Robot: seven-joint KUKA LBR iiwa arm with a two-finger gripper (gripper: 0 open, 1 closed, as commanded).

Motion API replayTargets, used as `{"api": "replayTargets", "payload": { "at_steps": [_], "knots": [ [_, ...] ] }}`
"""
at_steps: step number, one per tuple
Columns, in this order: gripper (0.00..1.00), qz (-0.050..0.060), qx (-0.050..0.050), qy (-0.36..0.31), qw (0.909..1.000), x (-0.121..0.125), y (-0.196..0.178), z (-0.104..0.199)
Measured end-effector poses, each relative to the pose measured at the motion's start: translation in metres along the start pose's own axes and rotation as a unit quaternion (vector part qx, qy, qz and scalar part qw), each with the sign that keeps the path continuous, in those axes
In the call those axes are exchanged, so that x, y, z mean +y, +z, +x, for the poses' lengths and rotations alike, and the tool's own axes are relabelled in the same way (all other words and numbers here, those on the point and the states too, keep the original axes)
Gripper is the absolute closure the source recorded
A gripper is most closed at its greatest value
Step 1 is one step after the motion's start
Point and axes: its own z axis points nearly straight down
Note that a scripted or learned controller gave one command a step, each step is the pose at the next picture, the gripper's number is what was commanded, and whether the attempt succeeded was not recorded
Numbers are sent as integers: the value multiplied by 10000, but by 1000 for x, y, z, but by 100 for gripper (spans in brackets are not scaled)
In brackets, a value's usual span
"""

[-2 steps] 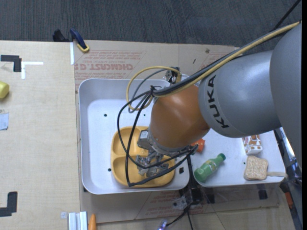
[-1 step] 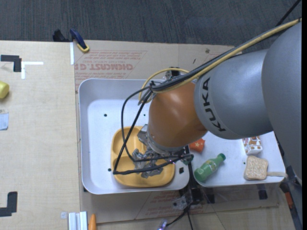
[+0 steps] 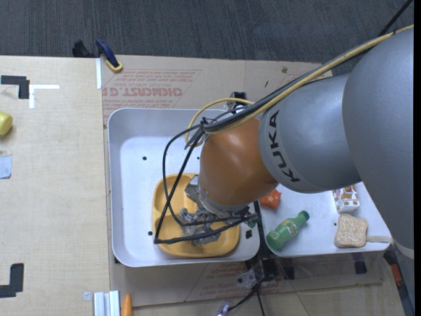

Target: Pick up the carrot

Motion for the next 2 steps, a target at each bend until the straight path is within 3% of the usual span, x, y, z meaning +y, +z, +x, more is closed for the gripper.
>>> {"api": "replayTargets", "payload": {
  "at_steps": [1, 2],
  "knots": [
    [100, 7, -12, 1861, 9825, -11, -1, -7],
    [100, 9, -9, 3305, 9438, -27, -54, 23]
  ]
}}
